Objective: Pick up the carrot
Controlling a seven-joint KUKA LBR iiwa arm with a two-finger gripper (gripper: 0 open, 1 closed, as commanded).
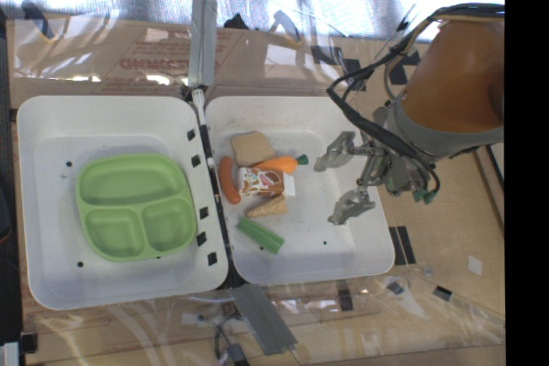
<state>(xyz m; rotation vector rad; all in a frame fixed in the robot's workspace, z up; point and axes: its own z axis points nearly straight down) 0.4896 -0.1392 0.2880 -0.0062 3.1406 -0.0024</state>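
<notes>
A: Item, carrot [279, 165]: right bin [360, 249], left-centre, wedged between bread slice [251, 147] and small carton [261, 182], touching both.

B: Pincer [340, 182]?

A: Fingers apart, nothing between them, near the bin's right side, well apart from the carrot.

B: Risks?

A: Crowding. Closing could catch carton or bread, or nudge the sausage [228, 179]; the tapered carrot may likely slip out.

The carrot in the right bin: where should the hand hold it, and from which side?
Probably the carrot at its orange middle, from above. It lies flat, pointing left-right, with the bread behind and the carton in front, so the open hand has little room.
</notes>
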